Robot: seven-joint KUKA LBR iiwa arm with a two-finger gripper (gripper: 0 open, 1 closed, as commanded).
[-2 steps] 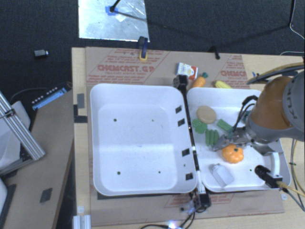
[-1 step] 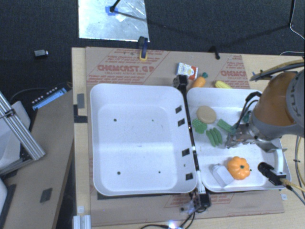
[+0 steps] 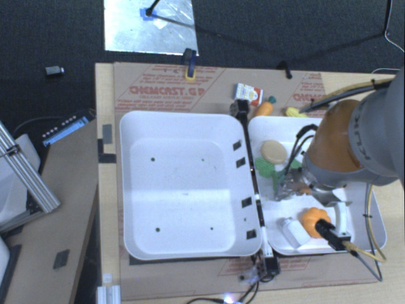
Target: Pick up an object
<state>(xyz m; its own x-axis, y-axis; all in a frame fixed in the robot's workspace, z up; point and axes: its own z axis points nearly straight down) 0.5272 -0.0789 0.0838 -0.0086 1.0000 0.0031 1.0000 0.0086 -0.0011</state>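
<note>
Dark carpet around a cardboard-topped bench; right bin crowded with tan disc, green piece, orange ball, under low-hung gripper, grip impossible to tell, probably for grabbing.

A brown cardboard sheet with red lettering lay under the bins. At the upper left of the frame sat a shiny metal plate on dark carpet. Aluminium rails crossed the left edge, beside what looked like a blue-trimmed power strip.
</note>
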